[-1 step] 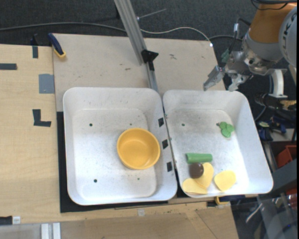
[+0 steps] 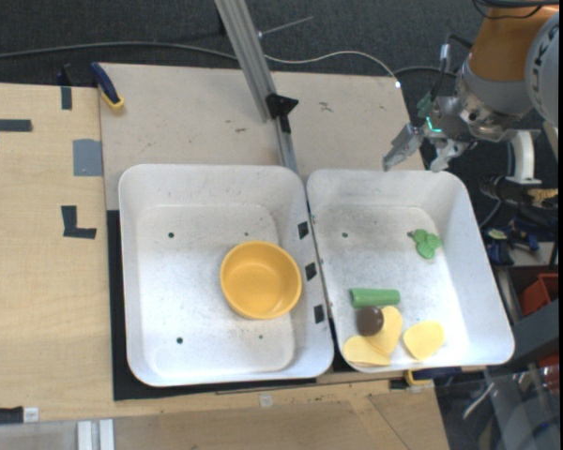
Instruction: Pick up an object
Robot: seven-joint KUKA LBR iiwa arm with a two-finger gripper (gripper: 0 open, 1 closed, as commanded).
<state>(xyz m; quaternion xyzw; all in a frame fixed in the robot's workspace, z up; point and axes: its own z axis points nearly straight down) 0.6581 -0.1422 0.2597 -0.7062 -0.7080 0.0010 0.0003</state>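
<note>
Tool [image 2: 420, 150]: we are seeing it hanging past the far edge of the right bin, over the bench, its two fingers spread apart with nothing between them.
Arm [image 2: 507, 54]: it is reaching in from the right, its orange band sitting above the grey wrist, beyond the far right corner of the right bin.
Right bin [image 2: 469, 251]: we are taking this as our landmark; it is lying on the bench with its left wall touching the neighbouring bin.
Green block [image 2: 374, 297]: it is lying flat inside the right bin, toward the near left part of the floor.
Brown ball [image 2: 370, 322]: it is resting in the right bin just nearer than the green block, touching the yellow pieces.
Yellow pieces [image 2: 423, 339]: they are lying along the near wall of the right bin, one under the brown ball and one just to its right.
Green lump [image 2: 426, 244]: it is sitting in the right bin near the right wall, well apart from the other things and nearest to the tool.
Left bin [image 2: 159, 204]: it is lying directly left of the right bin.
Yellow bowl [image 2: 260, 279]: it is standing upright in the left bin, on the side toward the right bin.
Metal pole [image 2: 253, 54]: it is slanting across the bench beyond the seam where the right bin meets its neighbour.
</note>
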